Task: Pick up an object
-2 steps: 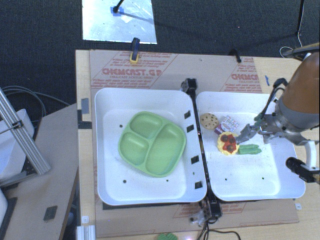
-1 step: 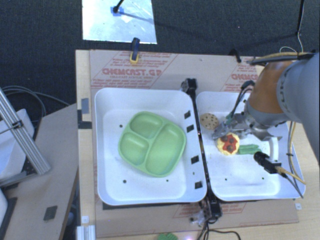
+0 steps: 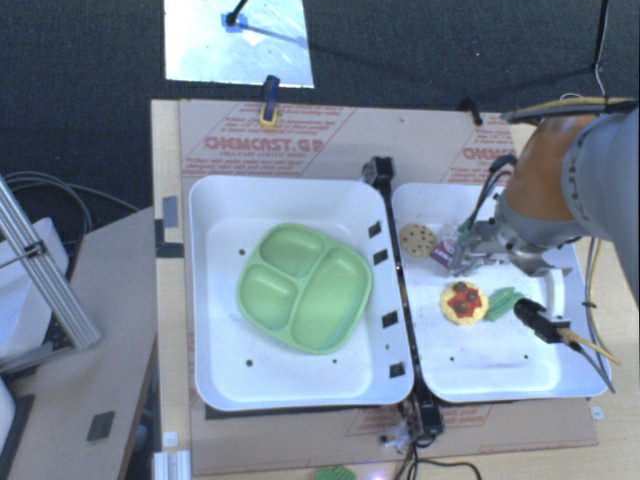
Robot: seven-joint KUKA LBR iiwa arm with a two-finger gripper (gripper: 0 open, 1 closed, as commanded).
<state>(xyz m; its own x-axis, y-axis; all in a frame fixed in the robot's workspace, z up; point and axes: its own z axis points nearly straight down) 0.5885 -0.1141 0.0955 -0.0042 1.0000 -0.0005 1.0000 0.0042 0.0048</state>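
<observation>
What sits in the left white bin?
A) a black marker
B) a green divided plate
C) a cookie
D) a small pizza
B: the green divided plate lies in the left bin, while the cookie and the small pizza are in the right bin.

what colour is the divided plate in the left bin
Light green, seen plainly in the camera view: the divided plate lies in the left bin.

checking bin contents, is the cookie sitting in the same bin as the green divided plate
No, the cookie lies in the right bin, while the green divided plate sits in the left bin.
</observation>
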